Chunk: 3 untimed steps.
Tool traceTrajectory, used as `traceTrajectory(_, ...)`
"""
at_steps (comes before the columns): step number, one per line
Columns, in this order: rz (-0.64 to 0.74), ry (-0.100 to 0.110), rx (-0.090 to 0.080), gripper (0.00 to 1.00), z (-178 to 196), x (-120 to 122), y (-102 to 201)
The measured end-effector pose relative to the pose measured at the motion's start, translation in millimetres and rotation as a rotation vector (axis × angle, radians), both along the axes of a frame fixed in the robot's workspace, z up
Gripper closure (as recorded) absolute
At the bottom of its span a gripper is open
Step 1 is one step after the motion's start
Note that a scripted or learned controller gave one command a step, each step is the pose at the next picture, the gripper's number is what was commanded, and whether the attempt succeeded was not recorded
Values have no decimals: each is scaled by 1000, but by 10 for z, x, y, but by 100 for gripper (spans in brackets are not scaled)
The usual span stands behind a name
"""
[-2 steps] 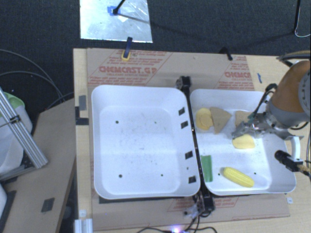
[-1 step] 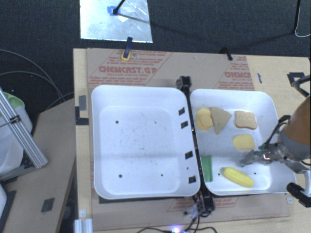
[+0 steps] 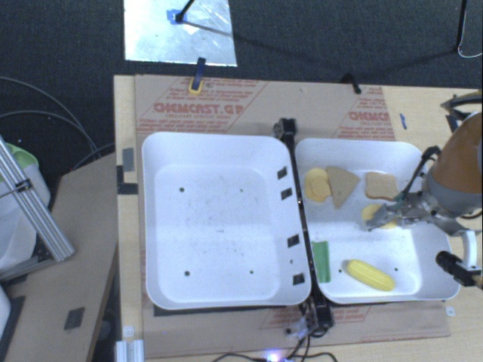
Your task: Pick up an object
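Seen from above at a slant: two shallow white bins side by side on a worktop lined with printed brown cardboard. Left bin showing bare white floor with a few small dark dots. Right bin holding several pieces of toy food. Near its back-left corner, a round yellow piece, touching a tan wedge-shaped piece just to its right. Further right, a tan toast-like slice, apart from the wedge. Against the divider on the near side, a flat green strip. Close to the near wall, a yellow corn cob lying at a slant, well apart from the gripper.

Reaching in from the right, the grey arm with its orange band, the gripper low over the middle of the right bin. Directly at the gripper tip, a small yellow object, partly hidden by the metal. Cannot tell how far apart the gripper is set, nor whether the small yellow object is actually held or merely lying beneath it on the bin floor.

Beyond the worktop, dark carpet with a shiny square sheet. At the far left, an aluminium frame.
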<state>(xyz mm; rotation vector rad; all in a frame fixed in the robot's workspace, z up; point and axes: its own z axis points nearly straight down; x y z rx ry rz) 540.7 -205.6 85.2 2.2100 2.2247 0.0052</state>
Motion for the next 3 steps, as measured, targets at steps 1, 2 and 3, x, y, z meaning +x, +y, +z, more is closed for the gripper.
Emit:
traceTrajectory(1,3,8,7,0,-15,-317,802)
traceTrajectory(2,9,-8,5,0,1057,47,1646)
traceTrajectory(3,-14,8,0,0,-52,-203,721)
